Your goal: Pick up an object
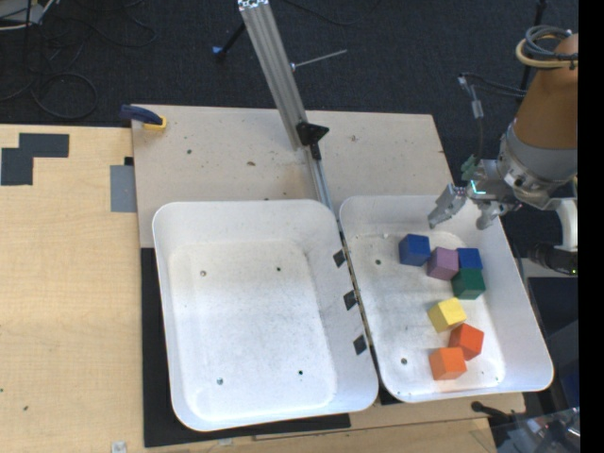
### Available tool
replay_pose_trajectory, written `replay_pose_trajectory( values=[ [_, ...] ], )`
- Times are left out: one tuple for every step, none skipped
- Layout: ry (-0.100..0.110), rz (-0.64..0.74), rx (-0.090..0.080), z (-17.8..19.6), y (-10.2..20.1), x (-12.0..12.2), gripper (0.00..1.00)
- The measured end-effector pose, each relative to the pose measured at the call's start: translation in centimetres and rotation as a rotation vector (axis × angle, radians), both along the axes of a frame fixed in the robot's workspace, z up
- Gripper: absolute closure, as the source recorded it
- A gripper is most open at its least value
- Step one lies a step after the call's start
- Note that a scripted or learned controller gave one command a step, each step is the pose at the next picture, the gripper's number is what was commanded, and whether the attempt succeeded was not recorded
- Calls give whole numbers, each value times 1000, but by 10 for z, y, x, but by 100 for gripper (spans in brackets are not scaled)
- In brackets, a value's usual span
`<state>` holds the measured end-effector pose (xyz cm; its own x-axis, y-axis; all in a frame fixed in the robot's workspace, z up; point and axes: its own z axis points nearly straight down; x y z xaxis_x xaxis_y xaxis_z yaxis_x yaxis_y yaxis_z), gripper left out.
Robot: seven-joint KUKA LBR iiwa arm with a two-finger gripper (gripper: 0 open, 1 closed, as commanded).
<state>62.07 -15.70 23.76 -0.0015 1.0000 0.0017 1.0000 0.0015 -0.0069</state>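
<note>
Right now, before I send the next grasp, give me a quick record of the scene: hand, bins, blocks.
hand: above the far edge of the right bin, fingers spread, nothing between them
right bin: holds all seven blocks
blocks far to near: blue block, purple block, second blue block, green block, yellow block, red-orange block, orange block
nearest block to hand: blue block
left bin: white, speckled floor

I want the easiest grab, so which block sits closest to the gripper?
The dark blue block at the cluster's upper left, just below the gripper; the others lie farther down the right bin.
</note>
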Motion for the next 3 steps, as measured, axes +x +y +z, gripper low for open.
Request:
replay_pose_trajectory(
  values=[
    [-4,1,-1,2,0,1,0],
    [0,-1,-1,-42,-3,1,0],
    [0,-1,0,-87,2,-4,0]
  ],
)
